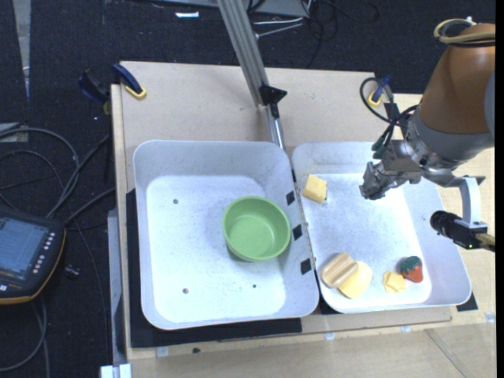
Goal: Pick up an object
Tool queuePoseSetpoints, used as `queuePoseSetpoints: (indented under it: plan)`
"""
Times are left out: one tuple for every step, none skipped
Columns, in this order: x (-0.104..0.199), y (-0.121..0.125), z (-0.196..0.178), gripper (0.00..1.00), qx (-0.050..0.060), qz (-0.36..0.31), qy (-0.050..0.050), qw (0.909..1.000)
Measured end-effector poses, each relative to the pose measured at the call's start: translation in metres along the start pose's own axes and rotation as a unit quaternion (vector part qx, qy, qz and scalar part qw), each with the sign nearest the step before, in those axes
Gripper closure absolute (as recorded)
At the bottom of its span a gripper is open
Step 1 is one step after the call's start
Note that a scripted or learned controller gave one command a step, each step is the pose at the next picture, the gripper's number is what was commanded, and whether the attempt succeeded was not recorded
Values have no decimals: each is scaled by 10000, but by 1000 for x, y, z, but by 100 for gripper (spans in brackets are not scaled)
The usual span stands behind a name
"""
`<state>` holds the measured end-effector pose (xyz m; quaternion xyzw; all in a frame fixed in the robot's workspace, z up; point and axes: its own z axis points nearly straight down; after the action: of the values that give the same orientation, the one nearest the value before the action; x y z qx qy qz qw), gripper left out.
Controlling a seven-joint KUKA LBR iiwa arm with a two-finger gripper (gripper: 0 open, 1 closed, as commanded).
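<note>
Arm reaches in from the right; gripper (373, 187) hangs over the upper part of the right bin (441, 235), apparently above the floor rather than on it. It is dark and seen at a slant, so I cannot tell whether it is apart or together. Nothing visible between its tips.

Candidate objects, all in the right bin:
- yellow block (316, 188), near the bin's left wall, just beside the gripper on its left but apart from it
- pale bread-like piece (346, 273), at the front of the bin
- small yellow piece (394, 282), front right, touching or nearly touching the red strawberry-like toy (411, 268)

Left bin (157, 211) holds a green bowl (256, 227), upright, roughly central, well apart from the arm.

Judgement: approach step. No grasp made yet; every object lies on a bin floor. The yellow block is the nearest target.

Next move calls for: shift left to centre over the block, straddle it with clearance from the bin wall, descend, close, lift. The wall close behind the block leaves little room on that side; the front objects sit more in the open but need a longer move.
</note>
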<state>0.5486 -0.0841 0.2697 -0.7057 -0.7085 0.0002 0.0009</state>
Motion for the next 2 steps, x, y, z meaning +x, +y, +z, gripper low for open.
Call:
queuePoseSetpoints:
  plan:
    - [53,-14,1,100,-7,-4,-1,10000]
    - [97,-16,4,100,-8,-1,-2,10000]
